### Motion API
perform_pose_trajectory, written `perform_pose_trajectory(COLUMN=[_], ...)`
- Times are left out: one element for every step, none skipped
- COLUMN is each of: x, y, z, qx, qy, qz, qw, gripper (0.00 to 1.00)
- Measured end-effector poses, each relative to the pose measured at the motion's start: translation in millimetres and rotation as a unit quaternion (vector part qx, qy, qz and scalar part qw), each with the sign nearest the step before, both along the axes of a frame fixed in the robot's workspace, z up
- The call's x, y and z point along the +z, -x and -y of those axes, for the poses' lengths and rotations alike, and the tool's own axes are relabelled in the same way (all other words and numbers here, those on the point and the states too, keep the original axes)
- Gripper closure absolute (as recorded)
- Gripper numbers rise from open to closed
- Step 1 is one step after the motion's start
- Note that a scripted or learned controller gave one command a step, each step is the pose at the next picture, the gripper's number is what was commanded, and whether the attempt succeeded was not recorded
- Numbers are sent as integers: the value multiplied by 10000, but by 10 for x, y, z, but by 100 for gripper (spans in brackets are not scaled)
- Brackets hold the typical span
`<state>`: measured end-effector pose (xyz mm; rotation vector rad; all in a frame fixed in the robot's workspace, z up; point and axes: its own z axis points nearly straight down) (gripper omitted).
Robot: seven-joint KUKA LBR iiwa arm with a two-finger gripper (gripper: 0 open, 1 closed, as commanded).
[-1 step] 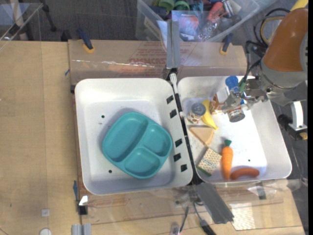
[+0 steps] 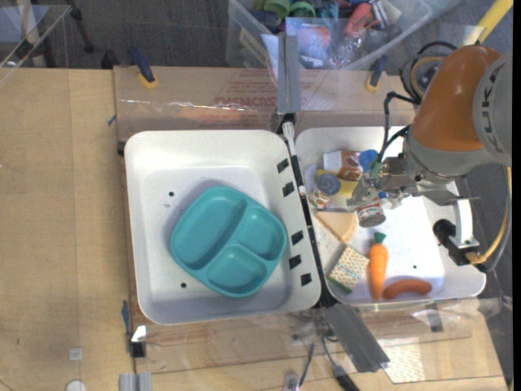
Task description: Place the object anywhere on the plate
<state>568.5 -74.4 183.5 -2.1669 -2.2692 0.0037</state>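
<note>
While the gripper (image 2: 373, 204) is lowered into the crowded right bin (image 2: 468, 283), a small can-like object (image 2: 372, 214) is seen at its tip; whether it is gripped cannot be told. The teal plate (image 2: 228, 240) lies in the left bin (image 2: 155, 218). A loose grasp could be lost crossing the divider (image 2: 297, 210).

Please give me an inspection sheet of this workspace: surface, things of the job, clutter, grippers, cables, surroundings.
Surface: wooden bench bearing left bin and right bin.
Job's things: teal plate, three compartments, in left bin, nothing on it; toy carrot, sausage, cheese wedge, cracker and small can in right bin.
Clutter: more small toys at right bin's far end.
Grippers: gripper low over right bin; jaws' state unclear.
Cables: black cable beside the wrist.
Surroundings: clear tub of toys behind.
</note>
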Motion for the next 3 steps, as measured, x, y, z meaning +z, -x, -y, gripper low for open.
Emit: perform_pose_trajectory(x=[2,-262,-343], y=[60,58,119], z=[-872,-1472,-1510], qx=[249,-276,-250], qy=[-2,37,28], qz=[-4,165,47], qw=[9997,9995,9997], gripper=[100,100,0])
